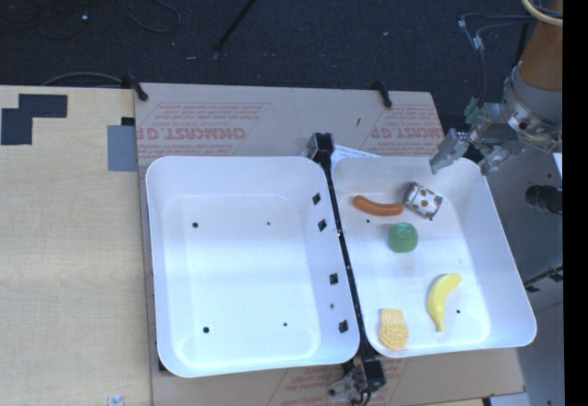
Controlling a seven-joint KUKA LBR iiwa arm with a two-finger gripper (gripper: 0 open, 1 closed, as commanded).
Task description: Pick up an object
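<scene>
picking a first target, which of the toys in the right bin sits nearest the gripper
The small white box with red dots, at the bin's far end just below the gripper. The orange sausage, green ball, yellow banana and corn cob lie farther off.

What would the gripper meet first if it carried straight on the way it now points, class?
Probably the far right corner of the right bin. The gripper hangs over that rim, pointing down. The spotted can and the sausage lie off its line, though depth is unclear.
</scene>
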